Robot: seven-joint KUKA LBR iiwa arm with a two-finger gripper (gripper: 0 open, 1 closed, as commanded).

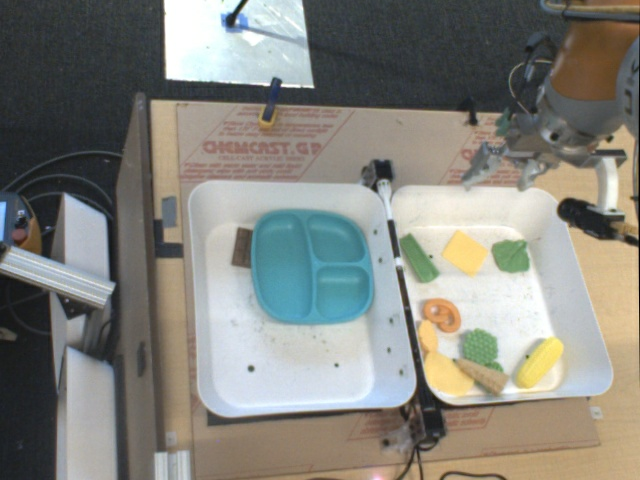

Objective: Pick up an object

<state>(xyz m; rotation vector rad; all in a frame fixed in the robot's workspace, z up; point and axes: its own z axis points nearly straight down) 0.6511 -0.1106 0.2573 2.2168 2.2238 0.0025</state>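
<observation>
Camera view: yellow corn [538, 361] lies diagonally, tip toward upper right.

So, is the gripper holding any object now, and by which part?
Nothing is held. The gripper hangs open above the back edge of the right bin, with no object between its fingers.

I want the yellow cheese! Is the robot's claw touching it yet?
Apart. The camera view shows the gripper up over the far rim of the right bin, with bare white floor between it and the yellow cheese.
</observation>
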